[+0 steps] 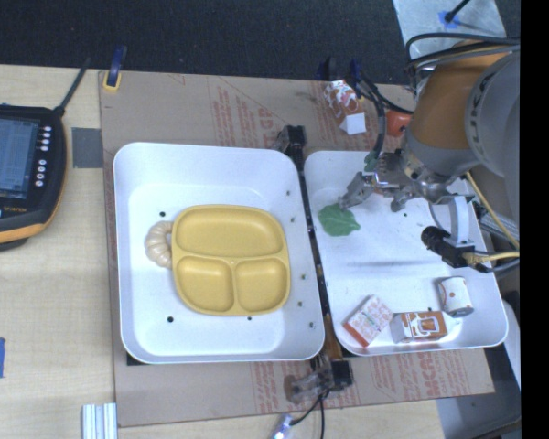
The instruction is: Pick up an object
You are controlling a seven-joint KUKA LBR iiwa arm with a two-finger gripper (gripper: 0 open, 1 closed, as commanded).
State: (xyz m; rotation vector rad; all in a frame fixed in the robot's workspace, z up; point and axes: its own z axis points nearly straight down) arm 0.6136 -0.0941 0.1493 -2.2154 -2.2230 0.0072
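The jaws (355,193) hang low in the right bin (398,273), just above the green piece (338,219) at its left wall — apparently lining up a grasp — their opening unclear.

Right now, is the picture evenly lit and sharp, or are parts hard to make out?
In the camera view, light is soft and even; the yellow tray is crisp, the left bin slightly glaring, while the pincer is dim and blurry.
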